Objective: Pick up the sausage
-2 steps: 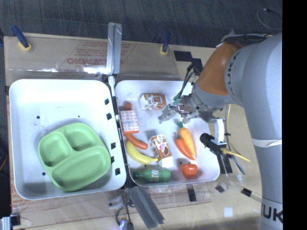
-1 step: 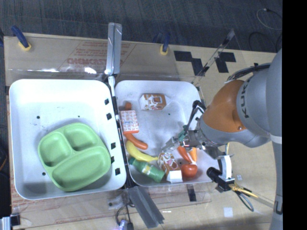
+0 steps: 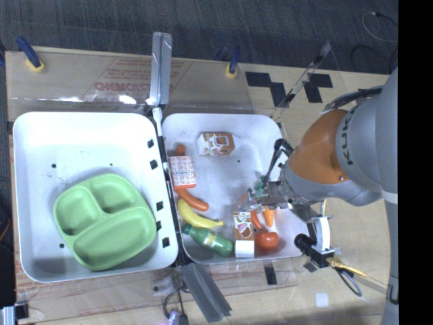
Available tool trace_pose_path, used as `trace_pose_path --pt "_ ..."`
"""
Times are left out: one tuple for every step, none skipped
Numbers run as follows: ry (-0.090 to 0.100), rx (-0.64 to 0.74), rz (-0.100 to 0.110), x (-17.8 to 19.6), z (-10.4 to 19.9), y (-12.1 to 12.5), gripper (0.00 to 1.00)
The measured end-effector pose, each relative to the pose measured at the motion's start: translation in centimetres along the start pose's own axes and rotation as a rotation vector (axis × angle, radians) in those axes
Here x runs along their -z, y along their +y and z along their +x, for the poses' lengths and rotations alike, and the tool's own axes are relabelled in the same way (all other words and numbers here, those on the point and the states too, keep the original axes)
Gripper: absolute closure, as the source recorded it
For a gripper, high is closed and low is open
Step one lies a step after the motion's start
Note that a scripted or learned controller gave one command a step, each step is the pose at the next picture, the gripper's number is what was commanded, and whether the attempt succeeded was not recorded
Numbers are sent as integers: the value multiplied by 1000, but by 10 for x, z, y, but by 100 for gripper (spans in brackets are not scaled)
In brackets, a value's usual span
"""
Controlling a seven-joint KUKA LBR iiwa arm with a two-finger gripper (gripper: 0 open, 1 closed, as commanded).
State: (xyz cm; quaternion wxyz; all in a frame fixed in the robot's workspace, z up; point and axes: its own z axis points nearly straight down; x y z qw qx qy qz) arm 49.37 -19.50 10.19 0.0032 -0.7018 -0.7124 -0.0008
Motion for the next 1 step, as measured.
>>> trace_pose_path --pt "-5 92 -2 125 81 72 100"
